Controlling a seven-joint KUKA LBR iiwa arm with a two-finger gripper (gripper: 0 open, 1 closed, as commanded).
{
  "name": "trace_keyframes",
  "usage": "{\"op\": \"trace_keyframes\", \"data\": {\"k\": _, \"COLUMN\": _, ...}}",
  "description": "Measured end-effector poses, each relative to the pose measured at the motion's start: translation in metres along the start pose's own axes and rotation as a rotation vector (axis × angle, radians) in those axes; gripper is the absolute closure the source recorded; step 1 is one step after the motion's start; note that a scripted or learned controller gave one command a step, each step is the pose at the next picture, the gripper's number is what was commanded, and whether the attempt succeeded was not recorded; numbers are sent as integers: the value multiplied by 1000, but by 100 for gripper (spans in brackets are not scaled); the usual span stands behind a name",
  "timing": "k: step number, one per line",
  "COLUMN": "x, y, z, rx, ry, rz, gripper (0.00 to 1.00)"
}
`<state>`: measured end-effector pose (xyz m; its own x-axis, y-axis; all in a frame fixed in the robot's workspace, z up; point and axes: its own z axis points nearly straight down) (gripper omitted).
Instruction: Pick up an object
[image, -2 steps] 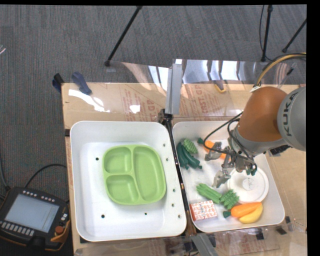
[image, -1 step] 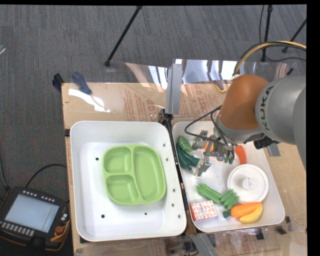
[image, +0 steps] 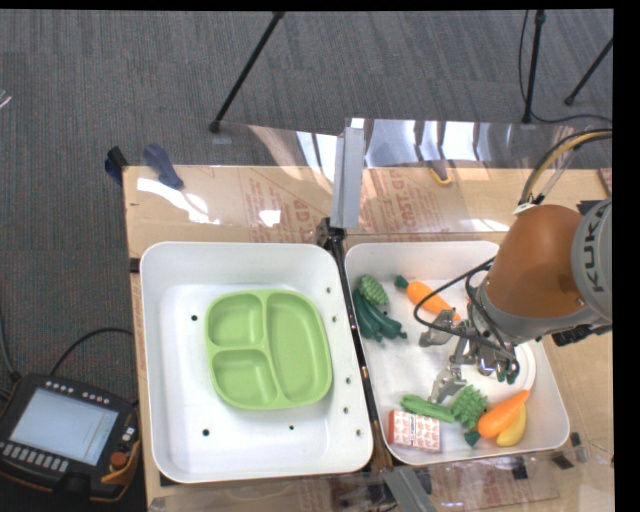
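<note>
While white letters reading "KU" are showing on the arm (image: 590, 262), the gripper (image: 447, 383) is hanging with fingers apart, gripping nothing, just above the green toy vegetable (image: 452, 406) lying in the right bin (image: 385, 345).

Bright, glare on clear panel (image: 300, 205), sharp

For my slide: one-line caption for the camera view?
Gripper hovers over toy food in the right bin; green tray sits in the left bin.

Toy vegetables (image: 455, 405) (right bin)
</note>
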<state>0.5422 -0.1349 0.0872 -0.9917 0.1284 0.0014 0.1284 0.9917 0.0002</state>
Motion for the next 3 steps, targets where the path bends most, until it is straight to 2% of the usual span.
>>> {"op": "trace_keyframes", "data": {"k": 1, "x": -81, "y": 36, "z": -1, "rx": -2, "ry": -5, "rz": -54, "gripper": 0}}
{"op": "trace_keyframes", "data": {"k": 2, "x": -82, "y": 37, "z": -12, "rx": -2, "ry": -8, "rz": -62, "gripper": 100}}
{"op": "trace_keyframes", "data": {"k": 3, "x": -14, "y": 38, "z": 0, "rx": 1, "ry": -1, "rz": -47, "gripper": 100}}
